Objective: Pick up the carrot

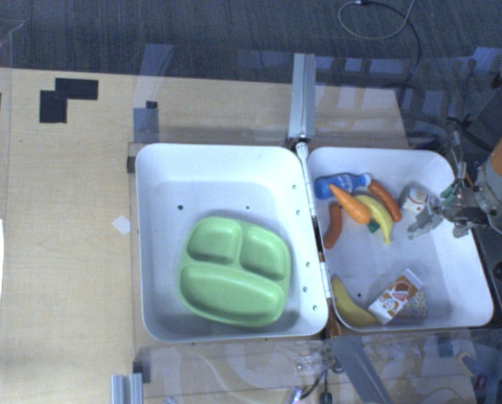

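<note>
Nearest, a snack packet [400, 298] lies in the right bin [478, 310]; the carrot [351, 204] rests across a banana [377, 214]; gripper [440, 217] hovers rightward, fingers apart, holding nothing.

arm at right edge, tool [443, 217] pointing left, fingers apart.

Orange carrot [351, 204] slantwise in right bin

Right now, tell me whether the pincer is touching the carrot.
Apart. The camera view shows the pincer near the right bin's right side, with bare white floor and a yellow banana between it and the carrot.
</note>
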Controlling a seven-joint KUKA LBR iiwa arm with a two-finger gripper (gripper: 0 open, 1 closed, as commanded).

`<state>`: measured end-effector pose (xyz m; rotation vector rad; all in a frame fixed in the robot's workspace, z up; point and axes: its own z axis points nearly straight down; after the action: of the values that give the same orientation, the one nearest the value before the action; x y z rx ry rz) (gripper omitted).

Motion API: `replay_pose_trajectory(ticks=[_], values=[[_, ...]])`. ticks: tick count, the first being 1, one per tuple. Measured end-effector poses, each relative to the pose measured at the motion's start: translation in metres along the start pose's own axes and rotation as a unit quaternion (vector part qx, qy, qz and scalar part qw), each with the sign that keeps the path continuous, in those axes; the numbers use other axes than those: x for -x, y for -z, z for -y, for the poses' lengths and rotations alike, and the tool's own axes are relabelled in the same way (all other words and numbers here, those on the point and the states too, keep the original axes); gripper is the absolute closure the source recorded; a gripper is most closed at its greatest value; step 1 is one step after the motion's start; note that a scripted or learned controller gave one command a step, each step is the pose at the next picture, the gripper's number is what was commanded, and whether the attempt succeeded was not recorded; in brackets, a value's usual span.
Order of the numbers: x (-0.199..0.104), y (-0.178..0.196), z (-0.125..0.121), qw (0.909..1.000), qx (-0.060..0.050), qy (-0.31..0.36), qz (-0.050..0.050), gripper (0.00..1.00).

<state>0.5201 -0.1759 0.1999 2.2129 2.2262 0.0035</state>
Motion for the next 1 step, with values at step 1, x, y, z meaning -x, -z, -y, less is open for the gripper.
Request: replay_pose_trajectory(ticks=[1], values=[[-0.0552,-0.0649,-0.0942,0.9961,0.0,0.088,0.0,0.0]])
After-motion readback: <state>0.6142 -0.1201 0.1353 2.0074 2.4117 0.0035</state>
